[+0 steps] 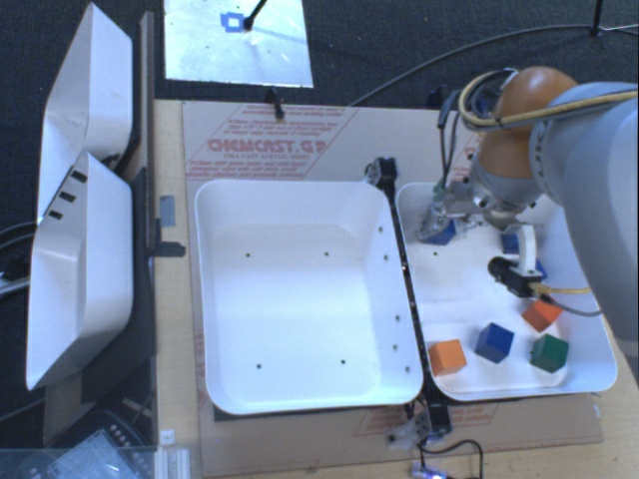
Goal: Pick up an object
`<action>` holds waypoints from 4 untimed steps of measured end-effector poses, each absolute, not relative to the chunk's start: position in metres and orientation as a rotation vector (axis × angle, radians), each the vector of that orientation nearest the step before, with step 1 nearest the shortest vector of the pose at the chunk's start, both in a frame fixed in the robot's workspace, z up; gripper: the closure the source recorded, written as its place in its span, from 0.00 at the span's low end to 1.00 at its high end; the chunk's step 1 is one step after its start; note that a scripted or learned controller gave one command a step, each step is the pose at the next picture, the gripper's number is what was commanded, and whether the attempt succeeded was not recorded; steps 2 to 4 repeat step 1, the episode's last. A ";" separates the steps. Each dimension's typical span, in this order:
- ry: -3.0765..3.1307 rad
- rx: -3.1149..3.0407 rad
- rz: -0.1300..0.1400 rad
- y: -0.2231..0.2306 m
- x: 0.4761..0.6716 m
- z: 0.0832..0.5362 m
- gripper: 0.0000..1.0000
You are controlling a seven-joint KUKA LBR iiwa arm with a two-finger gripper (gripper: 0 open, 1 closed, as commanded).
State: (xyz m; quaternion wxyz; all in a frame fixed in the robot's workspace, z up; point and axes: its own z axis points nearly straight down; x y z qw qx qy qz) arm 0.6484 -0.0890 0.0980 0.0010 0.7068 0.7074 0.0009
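Note:
My gripper point(437, 224) is low in the far left corner of the right bin point(469, 292), reaching down from the grey arm with its orange band. A small blue block point(442, 234) shows right at its tip, partly hidden by it; whether it is gripped is unclear. Along the bin's near side lie an orange block point(447, 356), a blue block point(494, 341) and a green block point(549, 352). A second orange block point(541, 314) lies just behind the green one. Another blue piece point(513, 239) peeks out under the arm.
The left bin point(300, 297) sits beside the right one, with a thin black divider point(401, 267) between them. Yellow and black cables point(529, 282) hang from the arm over the right bin. White trays point(80, 208) lean at the far left.

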 end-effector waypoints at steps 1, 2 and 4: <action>2.217 2.222 0.002 -0.013 0.612 0.172 1.00; 2.217 2.222 0.002 -0.013 0.612 0.172 1.00; 2.217 2.222 0.002 -0.013 0.612 0.172 1.00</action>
